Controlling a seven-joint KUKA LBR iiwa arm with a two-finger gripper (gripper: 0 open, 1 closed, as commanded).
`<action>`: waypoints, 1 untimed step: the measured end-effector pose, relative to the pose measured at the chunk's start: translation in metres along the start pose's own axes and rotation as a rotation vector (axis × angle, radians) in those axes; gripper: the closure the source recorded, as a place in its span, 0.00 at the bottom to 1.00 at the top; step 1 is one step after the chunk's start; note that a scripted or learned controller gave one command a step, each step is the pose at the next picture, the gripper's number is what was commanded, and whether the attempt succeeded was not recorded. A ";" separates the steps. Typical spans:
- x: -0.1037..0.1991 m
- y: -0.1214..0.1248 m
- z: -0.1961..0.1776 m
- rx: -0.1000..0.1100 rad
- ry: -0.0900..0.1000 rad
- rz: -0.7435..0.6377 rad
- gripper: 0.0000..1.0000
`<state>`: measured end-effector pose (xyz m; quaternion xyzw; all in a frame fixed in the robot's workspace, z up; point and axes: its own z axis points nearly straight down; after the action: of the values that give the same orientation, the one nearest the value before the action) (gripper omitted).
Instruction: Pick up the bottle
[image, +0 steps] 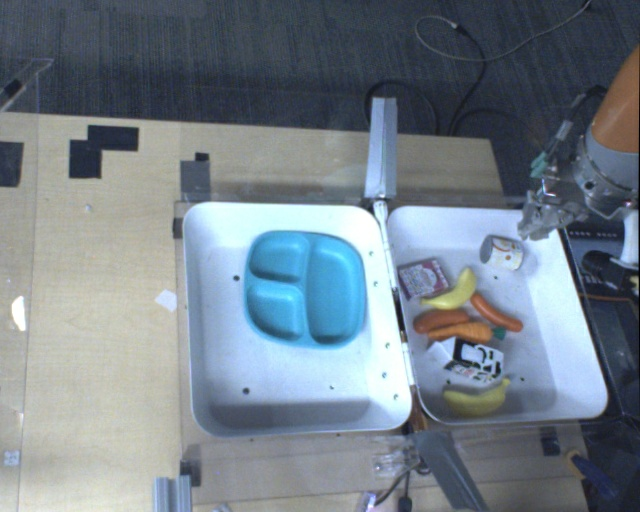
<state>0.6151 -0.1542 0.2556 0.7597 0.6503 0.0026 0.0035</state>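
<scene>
A small pale bottle (503, 252) lies on its side near the back edge of the right bin (570, 330), its grey open end facing left. My gripper (538, 220) hangs over that bin's back right corner, just right of the bottle and slightly behind it. I see nothing held in it. The grey arm with its orange band (615, 120) comes in from the upper right.
The right bin also holds a pink packet (423, 275), two bananas (452, 292) (475, 400), two carrots (455, 322) (497, 312) and a black-and-white item (478, 358). A blue divided plate (305, 287) sits in the left bin (215, 330). A metal post (381, 150) stands behind the bins.
</scene>
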 end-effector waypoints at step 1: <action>-0.040 0.016 0.168 0.000 0.000 -0.004 1.00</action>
<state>0.6266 -0.1965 0.0878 0.7585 0.6517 0.0027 0.0036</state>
